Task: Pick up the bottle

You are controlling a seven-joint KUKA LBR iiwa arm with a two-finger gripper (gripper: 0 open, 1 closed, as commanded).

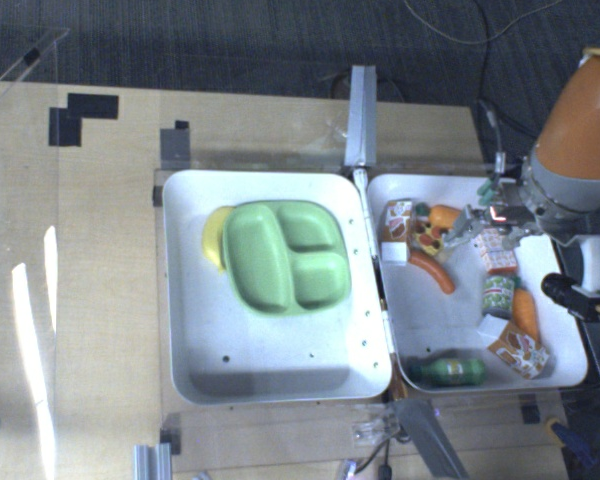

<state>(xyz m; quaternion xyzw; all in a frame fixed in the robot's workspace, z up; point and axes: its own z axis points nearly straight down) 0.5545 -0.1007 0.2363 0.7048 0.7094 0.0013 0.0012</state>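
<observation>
The pincer [477, 220], grip unreadable, is hovering over clutter; the green plastic bottle [450, 370] is lying against the near wall, risking a miss.

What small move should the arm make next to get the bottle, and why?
Probably move the end effector toward the near edge of the right bin, until it is above the bottle. The bottle lies on its side by the bin's near wall, while the end effector is over the far items, nowhere near it.
</observation>
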